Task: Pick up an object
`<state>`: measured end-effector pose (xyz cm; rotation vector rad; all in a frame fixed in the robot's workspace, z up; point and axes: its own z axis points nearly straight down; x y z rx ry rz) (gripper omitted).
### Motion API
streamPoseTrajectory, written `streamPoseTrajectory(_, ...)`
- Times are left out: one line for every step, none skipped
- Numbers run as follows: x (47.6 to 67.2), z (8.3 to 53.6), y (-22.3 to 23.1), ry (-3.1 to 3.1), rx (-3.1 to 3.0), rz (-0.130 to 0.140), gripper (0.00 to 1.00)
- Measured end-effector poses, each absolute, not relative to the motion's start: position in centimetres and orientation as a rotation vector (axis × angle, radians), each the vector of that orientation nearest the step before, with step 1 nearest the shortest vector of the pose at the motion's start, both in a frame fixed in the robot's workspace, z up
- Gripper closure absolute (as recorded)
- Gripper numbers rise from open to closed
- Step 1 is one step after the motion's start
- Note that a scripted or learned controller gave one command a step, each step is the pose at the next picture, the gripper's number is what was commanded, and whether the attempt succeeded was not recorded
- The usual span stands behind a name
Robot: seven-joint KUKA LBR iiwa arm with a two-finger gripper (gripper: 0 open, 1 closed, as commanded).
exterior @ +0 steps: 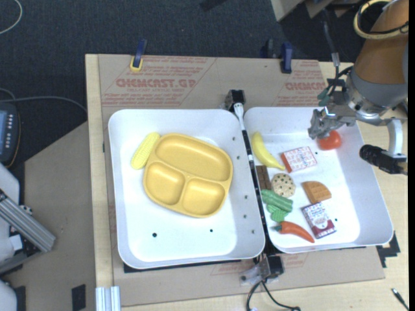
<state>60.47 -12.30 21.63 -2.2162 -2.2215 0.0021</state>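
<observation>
**Gripper low over the tomato in the right bin**

In the camera view you see the gripper (322,127) down in the far part of the right bin (369,203), just beside a red tomato (330,140). The tomato lies right under and slightly in front of the gripper's tip — touching it or nearly so, you cannot tell which. Whether the gripper is wide, narrow or clamped on anything cannot be told from this angle; nothing is plainly seen between its tips.

The arm (382,50) comes in from the right, its orange band high at the top right corner and the grey wrist bending down and leftward to the gripper.

The rest of the right bin's load sits nearer you and to the left: a banana (264,151) along the left wall, a red-and-white card (298,159) just right of it, a cookie (283,184) below, a bread piece (317,191) beside the cookie, a green pod (277,203), a red pepper (295,229) and a small red packet (318,219) at the near end. All of these lie well apart from the gripper, the card being nearest.

In the left bin (130,238) you see a yellow tray (187,173) with three compartments — and a corn cob (144,150) touching its left rim.
</observation>
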Motion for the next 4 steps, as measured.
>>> streamPoseTrajectory(56.2,23.3,-9.3,-2.222,-2.216,0.000,1.00)
streamPoseTrajectory(54.5,21.5,-7.4,-2.220,-2.217,0.003,1.00)
streamPoseTrajectory(54.4,23.3,-7.4,-2.225,-2.222,-0.003,1.00)
streamPoseTrajectory(54.3,21.8,-7.2,-2.219,-2.220,0.003,1.00)
